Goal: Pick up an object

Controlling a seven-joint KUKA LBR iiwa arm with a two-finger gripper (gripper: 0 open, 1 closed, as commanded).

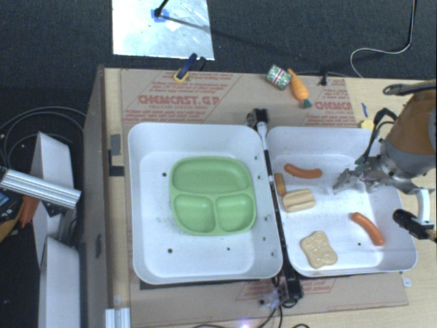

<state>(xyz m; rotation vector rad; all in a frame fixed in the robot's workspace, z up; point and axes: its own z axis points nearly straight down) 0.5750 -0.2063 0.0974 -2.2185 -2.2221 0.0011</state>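
Note:
The right white bin (403, 251) holds several toy foods. An orange-red sausage (302, 171) lies near its back left, with a tan bun (298, 199) just in front of it and a small brown piece (280, 184) by the left wall. A second sausage (367, 228) lies at the right front, and a beige slice of bread (319, 249) sits at the front. My gripper (347, 179) hangs low over the bin's middle right, between the two sausages and touching neither. Nothing shows in it.
The left white bin (147, 183) holds a green divided plate (212, 195). Behind the bins, a small can (278, 76) and a toy carrot (298, 87) lie on the cardboard. The arm's orange band (416, 125) rises at the right edge.

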